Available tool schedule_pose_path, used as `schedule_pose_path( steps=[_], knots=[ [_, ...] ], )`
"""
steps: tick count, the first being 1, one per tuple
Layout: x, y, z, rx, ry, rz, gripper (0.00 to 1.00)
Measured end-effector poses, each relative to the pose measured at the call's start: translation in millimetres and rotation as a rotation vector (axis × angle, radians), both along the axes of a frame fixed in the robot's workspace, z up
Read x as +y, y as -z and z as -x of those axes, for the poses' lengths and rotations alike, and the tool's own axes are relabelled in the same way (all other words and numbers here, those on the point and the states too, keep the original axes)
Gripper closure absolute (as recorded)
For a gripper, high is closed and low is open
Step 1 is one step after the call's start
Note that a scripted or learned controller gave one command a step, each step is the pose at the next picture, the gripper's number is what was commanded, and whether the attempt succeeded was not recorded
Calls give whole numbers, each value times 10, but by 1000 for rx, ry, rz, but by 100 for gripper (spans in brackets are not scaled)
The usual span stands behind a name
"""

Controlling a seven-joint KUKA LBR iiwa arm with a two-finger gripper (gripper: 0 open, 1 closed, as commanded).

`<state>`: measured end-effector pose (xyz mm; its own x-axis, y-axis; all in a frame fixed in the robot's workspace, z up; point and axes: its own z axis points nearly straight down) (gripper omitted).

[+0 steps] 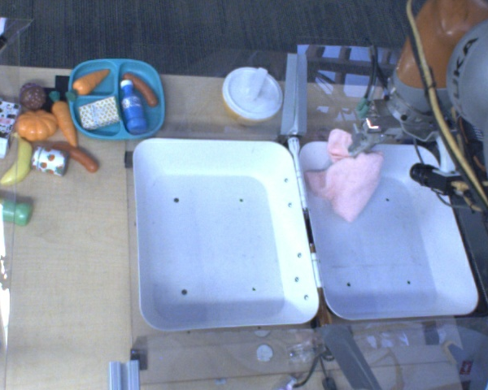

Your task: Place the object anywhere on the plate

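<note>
You see the arm [455, 47] enter from the upper right of the frame, its orange band uppermost, bent down over the right bin [423, 283]. Its gripper [363, 140] sits at the top edge of the pink cloth [348, 181], fingers clamped on a raised fold. The cloth lies in that bin's upper left part.

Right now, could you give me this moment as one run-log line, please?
arm: over right bin | gripper: at pink cloth's top edge | cloth: bunched, upper left of bin
</note>
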<state>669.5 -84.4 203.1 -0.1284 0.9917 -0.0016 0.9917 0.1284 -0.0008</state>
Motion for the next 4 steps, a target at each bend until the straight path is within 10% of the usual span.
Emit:
schedule_pose_path(
  steps=[1,4],
  knots=[
    [14,-194,-17,-2,-6,-1,100],
    [1454,-44,499,-2,-1212,-2,100]
  ],
)
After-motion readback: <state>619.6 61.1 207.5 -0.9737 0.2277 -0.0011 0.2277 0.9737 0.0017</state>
